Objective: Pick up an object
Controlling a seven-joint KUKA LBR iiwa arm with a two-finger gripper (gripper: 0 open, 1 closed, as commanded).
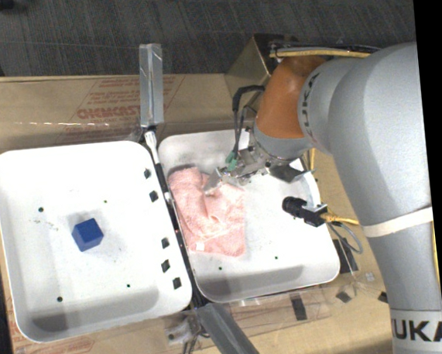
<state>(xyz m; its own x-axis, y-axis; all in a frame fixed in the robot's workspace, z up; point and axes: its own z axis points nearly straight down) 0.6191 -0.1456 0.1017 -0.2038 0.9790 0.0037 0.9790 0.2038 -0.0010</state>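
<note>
The tool (234, 171) is low in the right bin (292, 270), at the upper edge of a crumpled pink cloth (209, 212); whether it grips the cloth I cannot tell. The cloth lies along this bin's left side. In the left bin (24, 230) rests a blue cube (87, 233), well apart.

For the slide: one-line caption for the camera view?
KUKA arm's claw poised over the pink cloth in the right bin; blue cube sits in the left bin.
</note>
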